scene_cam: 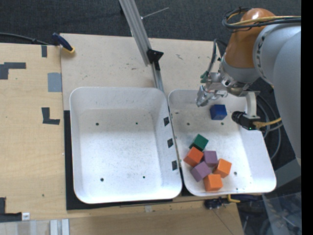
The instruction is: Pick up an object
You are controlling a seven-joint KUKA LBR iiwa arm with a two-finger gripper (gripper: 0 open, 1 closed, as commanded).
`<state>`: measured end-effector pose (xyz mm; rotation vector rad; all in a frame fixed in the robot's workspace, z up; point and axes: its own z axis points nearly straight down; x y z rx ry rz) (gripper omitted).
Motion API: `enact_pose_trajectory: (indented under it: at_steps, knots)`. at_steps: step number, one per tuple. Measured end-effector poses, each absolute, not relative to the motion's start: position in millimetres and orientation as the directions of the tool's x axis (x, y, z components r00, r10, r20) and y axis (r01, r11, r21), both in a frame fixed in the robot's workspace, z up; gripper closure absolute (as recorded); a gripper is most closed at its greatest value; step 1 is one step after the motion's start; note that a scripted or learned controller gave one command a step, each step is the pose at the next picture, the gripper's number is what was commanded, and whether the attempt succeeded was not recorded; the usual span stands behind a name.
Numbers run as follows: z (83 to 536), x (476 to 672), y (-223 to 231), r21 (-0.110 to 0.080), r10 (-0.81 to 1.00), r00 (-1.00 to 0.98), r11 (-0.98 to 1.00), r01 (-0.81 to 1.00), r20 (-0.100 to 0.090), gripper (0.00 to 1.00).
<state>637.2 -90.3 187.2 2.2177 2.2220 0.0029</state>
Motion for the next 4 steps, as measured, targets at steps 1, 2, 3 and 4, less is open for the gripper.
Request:
enact_pose_trajectory:
  at_steps: [1,2,3,4]
  knots:
    - [249.6,643.0,-93.4,0.006,1.000,-0.002,0.002,1.000,-0.001,1.00]
    - [235.3,636.3,-39.9,-0.003,1.000,-0.006,0.006,1.000,0.001,1.00]
    - [226.5,620.0,9.2,-0.003,1.000,-0.006,0.006,1.000,0.001,1.00]
    - [217.7,609.7,63.5,-0.003,1.000,-0.007,0.007,1.000,0.002,1.00]
